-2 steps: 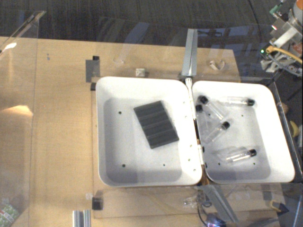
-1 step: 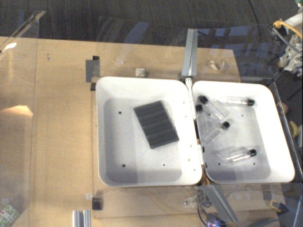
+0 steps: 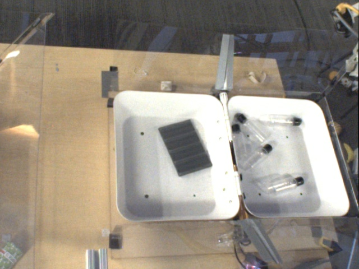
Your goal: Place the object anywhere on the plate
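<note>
A dark grey ridged plate point(image 3: 185, 147) lies flat and slightly turned in the left white bin point(image 3: 129, 206). In the right white bin point(image 3: 331, 206) lie several clear tubes with black caps: one near the far wall point(image 3: 280, 119), two crossing near the dividing edge point(image 3: 252, 132) point(image 3: 257, 154), and one toward the near side point(image 3: 279, 182).
A grey metal bar point(image 3: 225, 63) stands behind the seam between the bins. Small black blocks point(image 3: 110, 82) point(image 3: 115, 240) sit on the wooden bench at the left bin's corners. Cables and equipment point(image 3: 345, 27) crowd the far right.
</note>
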`<state>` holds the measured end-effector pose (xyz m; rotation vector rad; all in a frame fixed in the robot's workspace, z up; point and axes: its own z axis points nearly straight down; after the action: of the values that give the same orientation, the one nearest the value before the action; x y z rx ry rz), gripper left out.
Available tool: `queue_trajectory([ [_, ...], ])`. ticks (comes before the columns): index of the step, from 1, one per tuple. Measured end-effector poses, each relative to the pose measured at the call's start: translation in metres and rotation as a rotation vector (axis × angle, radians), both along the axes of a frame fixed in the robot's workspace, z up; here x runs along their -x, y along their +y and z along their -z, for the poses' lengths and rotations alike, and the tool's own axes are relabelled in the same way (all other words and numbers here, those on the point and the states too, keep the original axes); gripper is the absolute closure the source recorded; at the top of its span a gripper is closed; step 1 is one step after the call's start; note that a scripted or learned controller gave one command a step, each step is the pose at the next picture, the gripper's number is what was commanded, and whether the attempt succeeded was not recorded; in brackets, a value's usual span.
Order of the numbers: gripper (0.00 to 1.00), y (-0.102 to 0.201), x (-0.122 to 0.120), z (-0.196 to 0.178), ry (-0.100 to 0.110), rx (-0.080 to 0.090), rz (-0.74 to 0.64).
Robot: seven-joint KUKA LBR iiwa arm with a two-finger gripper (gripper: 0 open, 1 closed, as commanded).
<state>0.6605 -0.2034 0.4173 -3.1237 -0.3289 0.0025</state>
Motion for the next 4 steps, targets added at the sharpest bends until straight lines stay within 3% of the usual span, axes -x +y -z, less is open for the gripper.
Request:
queue_trajectory([
  [3,1.00,0.009,-0.003,-0.027,0.008,0.000,-0.032],
  [4,1.00,-0.002,0.096,-0.019,-0.006,0.001,-0.102],
])
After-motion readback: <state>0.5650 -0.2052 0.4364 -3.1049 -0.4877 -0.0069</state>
